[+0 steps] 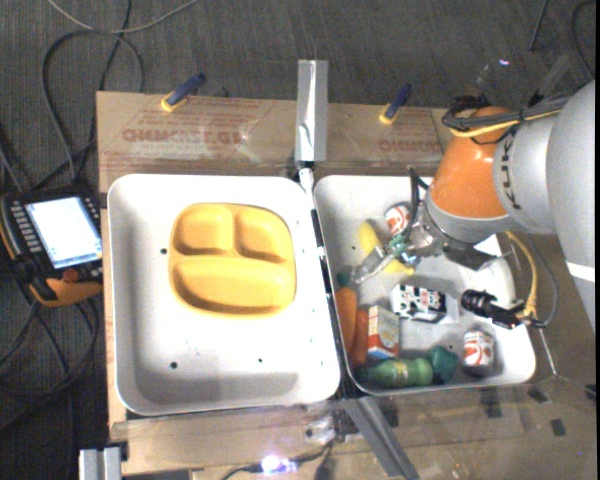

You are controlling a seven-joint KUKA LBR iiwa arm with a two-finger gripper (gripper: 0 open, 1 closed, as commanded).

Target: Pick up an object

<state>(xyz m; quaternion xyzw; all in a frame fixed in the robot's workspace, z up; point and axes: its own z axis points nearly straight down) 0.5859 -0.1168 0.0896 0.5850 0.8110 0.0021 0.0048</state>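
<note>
The arm [525, 168] bears dark letters on its grey shell, just right of the orange band; they look like "KU", the start of a brand name, with the rest cut off by the curve of the casing. The cardboard [210, 133] behind the bins carries faded red print in two places, one block above the left bin and one above the right, but neither is sharp enough to read. The handheld screen [62, 230] at left glows white with no legible words. The small cans [477, 348] and the carton [382, 333] in the right bin have printed labels, too small and blurred to read
</note>
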